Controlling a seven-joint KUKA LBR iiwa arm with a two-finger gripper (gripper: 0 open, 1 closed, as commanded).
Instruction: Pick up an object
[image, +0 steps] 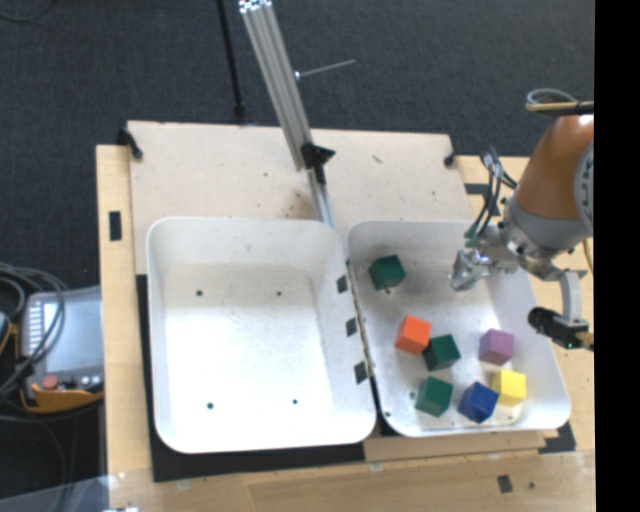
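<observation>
Claw (466, 272) state unclear, above right bin (545, 300): three green cubes, one orange, purple, blue, yellow.

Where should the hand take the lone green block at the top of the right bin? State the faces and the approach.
Take the green block from straight above, pinching two opposite side faces. It stands alone, apart from the bin wall and the other blocks, so every side looks free. The hand is close beside it.
</observation>
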